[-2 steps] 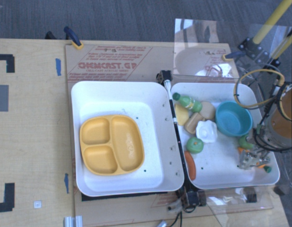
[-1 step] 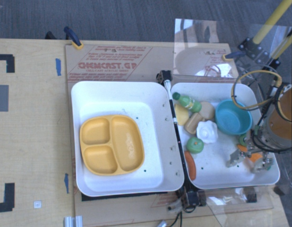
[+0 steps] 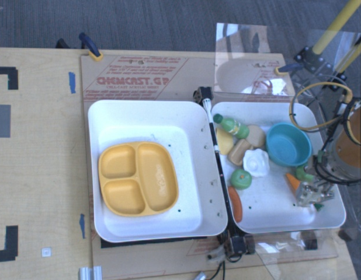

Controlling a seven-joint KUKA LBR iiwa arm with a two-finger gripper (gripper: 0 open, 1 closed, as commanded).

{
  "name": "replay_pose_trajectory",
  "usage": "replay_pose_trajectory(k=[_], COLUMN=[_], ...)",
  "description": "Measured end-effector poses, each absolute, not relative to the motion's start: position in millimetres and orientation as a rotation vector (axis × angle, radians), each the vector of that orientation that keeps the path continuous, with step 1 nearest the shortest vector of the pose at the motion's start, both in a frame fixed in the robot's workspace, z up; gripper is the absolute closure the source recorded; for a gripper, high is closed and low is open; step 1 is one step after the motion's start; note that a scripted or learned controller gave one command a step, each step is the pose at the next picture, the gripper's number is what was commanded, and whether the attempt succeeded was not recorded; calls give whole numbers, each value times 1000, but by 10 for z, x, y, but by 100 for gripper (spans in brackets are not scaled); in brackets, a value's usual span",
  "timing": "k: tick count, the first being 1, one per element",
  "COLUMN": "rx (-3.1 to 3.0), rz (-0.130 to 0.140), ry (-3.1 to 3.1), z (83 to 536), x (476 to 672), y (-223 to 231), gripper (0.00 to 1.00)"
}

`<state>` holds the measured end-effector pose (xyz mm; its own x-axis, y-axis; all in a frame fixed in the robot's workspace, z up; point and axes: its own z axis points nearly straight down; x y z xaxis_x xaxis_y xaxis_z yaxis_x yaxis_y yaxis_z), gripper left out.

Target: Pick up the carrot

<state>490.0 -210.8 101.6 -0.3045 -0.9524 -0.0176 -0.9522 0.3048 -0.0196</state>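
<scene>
Nearby, blue bowl (image 3: 288,146) flanks carrot (image 3: 293,182).

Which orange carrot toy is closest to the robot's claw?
The small carrot beside the gripper, below the blue bowl. The other carrot lies far left.

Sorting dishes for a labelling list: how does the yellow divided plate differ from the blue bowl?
The yellow divided plastic plate lies in the left white bin; the round blue plastic bowl sits in the right white bin. The plate is wider, flatter, split into three compartments; the bowl is smaller, deeper, undivided. Both sit upright.
</scene>
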Motion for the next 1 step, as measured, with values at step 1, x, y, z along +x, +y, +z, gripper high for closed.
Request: replay_pose_trajectory(k=[1], rx=[-2231], rz=[-18], ry=[2206], z=[907], x=[4834], y=[-1935], gripper=[100])
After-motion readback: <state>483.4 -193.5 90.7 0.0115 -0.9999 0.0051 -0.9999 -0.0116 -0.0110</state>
